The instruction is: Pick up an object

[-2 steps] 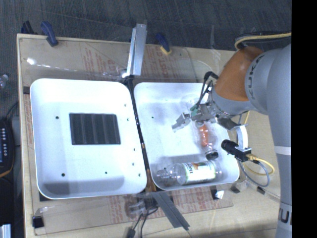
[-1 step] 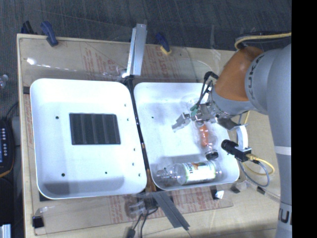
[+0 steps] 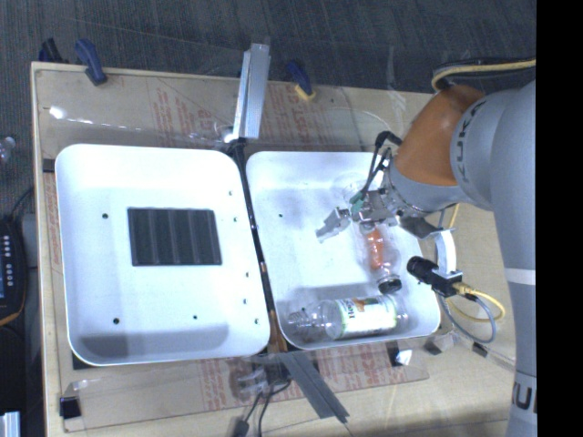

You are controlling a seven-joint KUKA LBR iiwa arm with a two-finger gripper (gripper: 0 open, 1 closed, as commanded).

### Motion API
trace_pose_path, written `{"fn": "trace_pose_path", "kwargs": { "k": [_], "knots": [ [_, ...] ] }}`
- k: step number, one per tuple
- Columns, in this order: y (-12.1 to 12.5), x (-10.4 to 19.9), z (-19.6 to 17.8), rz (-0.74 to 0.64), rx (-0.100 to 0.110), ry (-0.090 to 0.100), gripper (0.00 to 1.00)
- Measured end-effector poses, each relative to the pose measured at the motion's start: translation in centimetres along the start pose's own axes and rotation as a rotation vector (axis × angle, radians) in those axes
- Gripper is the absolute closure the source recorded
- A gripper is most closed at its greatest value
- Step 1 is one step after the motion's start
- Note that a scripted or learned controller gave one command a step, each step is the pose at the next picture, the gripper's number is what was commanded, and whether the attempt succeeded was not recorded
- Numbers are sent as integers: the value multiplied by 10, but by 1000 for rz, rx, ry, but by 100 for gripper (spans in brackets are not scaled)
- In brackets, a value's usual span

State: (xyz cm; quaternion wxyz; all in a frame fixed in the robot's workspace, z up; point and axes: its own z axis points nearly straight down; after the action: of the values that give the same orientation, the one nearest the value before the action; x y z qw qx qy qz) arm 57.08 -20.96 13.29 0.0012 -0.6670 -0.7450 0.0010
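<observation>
Nothing's been picked up yet as far as I can tell. The gripper [image 3: 339, 222] sits low in the right bin [image 3: 291, 244], but I honestly can't tell how the jaws stand. The clear plastic bottle [image 3: 351, 318] with a green-white label lies on its side along the near wall; an orange object [image 3: 375, 249] rests just beside the gripper.

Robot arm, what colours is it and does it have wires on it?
The arm is mostly smooth, rounded grey, with a bright orange band above the wrist. Thin dark cables run along the wrist toward the small metal gripper. A black stubby part with a yellowish cable looping from it sits near the wrist.
</observation>
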Motion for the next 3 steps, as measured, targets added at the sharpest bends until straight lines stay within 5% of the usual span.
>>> {"fn": "trace_pose_path", "kwargs": {
  "k": [1,2,3],
  "knots": [
    [48,-2,41,-115,0,4,0],
    [52,-5,-20,-215,-3,-2,0],
    [-14,1,-51,-200,-2,-1,0]
  ]
}}
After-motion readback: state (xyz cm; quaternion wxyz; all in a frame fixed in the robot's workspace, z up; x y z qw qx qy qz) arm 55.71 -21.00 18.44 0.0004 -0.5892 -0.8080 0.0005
